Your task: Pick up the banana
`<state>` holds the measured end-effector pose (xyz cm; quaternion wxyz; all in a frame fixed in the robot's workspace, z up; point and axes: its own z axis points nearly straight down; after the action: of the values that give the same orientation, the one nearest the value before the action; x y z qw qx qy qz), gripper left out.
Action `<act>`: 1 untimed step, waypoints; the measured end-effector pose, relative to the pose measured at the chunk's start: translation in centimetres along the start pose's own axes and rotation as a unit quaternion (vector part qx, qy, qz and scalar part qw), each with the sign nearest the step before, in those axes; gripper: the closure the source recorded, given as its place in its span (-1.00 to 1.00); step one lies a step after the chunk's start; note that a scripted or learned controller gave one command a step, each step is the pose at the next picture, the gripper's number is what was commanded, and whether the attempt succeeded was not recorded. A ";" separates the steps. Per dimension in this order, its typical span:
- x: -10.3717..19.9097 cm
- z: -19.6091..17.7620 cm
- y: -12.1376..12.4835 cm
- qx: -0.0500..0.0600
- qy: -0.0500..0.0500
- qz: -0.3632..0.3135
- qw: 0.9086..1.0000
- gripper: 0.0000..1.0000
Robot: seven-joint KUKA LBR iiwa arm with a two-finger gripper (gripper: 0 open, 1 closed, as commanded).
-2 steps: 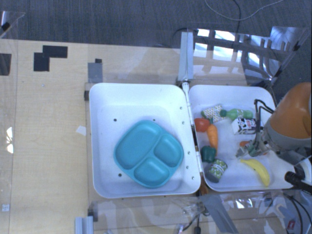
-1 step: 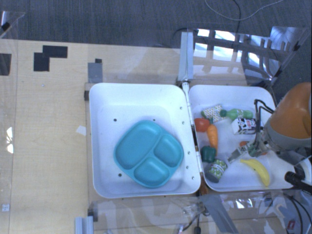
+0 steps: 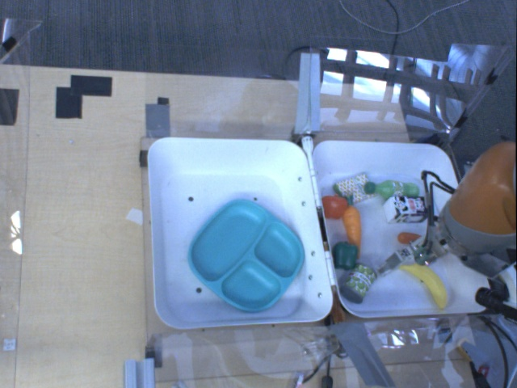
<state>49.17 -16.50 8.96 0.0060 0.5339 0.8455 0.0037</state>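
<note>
Your banana [image 3: 428,284] lies flat near the front edge of the right bin [image 3: 380,153], toward its right corner, one end pointing at the gripper [image 3: 414,256]. You see the gripper low over the bin, just beside the banana's upper end, but you cannot tell how its fingers stand, and nothing shows between them. The carrot [image 3: 352,225], tomato [image 3: 334,207] and can [image 3: 358,282] sit along the bin's left edge. The blue tray [image 3: 246,255] rests in the left bin [image 3: 174,217].

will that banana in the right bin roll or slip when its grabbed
The banana looks like smooth moulded plastic, so probably stiff, light and a bit slippery. Its curve lies flat on the right bin floor, so it seems likelier to pivot than roll.
</note>
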 end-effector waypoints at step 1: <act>-0.7 0.1 -0.5 0.002 0.001 0.208 0.978 -1.00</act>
<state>49.01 -17.35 8.87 0.0030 0.6981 0.7160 0.0034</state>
